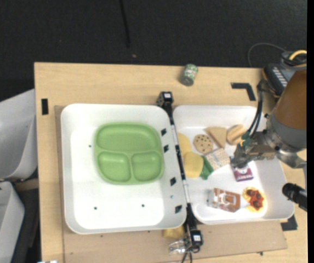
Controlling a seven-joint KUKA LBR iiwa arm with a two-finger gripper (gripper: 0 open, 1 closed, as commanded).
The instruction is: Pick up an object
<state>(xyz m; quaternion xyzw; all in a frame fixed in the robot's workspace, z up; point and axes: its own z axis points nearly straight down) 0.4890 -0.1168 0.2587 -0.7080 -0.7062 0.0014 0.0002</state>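
My gripper (240, 159) hangs low over the right bin (230, 115), just above a small purple packet (244, 174). Nothing shows between its fingers from here. Left of it lie a pale wafer-like piece (217, 158), a round cookie (203, 143), a tan wedge (217, 135) and a bread-roll shape (235, 133). Yellow pieces (192, 162) with a green bit (206, 169) sit near the bin's left wall. A brown-and-white packet (226, 199) and a red-and-yellow toy (253, 198) lie at the front.
The left bin (74, 201) holds a green divided plate (129, 152). A small green can (189, 74) lies on the wooden bench behind the bins. Black clips sit along the divider between the bins. The arm's grey and orange body (291, 111) covers the right bin's right edge.
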